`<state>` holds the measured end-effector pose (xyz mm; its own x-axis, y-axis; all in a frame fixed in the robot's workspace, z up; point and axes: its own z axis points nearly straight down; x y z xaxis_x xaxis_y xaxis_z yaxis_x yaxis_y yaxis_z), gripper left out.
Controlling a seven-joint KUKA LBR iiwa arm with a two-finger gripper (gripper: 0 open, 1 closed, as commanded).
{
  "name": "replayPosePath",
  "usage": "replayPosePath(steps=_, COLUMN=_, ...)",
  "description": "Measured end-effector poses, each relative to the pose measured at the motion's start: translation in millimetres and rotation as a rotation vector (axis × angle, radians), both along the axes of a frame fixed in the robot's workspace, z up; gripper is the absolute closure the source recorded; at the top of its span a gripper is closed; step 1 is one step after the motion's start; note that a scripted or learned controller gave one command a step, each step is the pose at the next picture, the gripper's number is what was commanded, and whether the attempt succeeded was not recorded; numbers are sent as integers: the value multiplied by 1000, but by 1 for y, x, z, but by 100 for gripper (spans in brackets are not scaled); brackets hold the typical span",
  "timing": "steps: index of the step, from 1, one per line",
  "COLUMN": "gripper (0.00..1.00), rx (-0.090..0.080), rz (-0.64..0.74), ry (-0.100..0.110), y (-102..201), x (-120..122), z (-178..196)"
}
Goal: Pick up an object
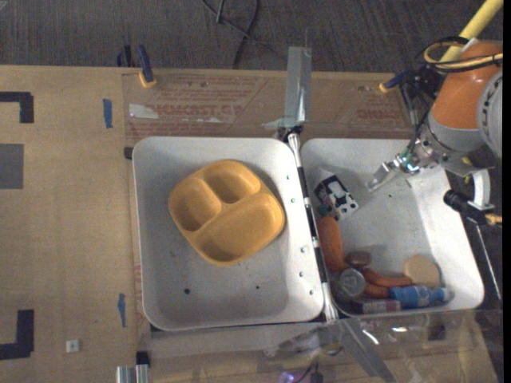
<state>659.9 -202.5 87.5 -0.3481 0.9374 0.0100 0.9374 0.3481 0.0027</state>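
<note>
so far, judging from how things lie, the pick has not been made. the gripper (389,172) hangs over the right bin (399,222) near its far edge, above bare white floor, with the arm (467,102) and its orange band reaching in from the bin's far right corner. two slim fingers (382,177) point toward the bin's left wall; they appear slightly parted, and nothing sits between them, so the hand is judged empty.

candidate objects lie along the right bin's left wall and near edge, well apart from the gripper. a small black-and-white item (337,196) rests against the left wall, nearest to the fingers. an orange carrot-like piece (331,242) lies along the same wall below it. a round tin (350,282) sits in the near left corner, beside a sausage-shaped piece (385,279) and a small brown disc (358,258). a blue bottle (417,296) lies along the near edge, with a tan round piece (421,270) just beside it.

the left bin (160,278) carries a yellow divided plate (227,211) near its middle, untouched.

what is left, as a judgement: choosing a target, moving over it, descending, closing and lifting. the whole task remains.
</note>
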Motion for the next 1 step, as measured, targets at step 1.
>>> replayPosePath(steps=1, gripper=0, rx=-21, rz=286, ry=16, y=72, x=2, z=-2)
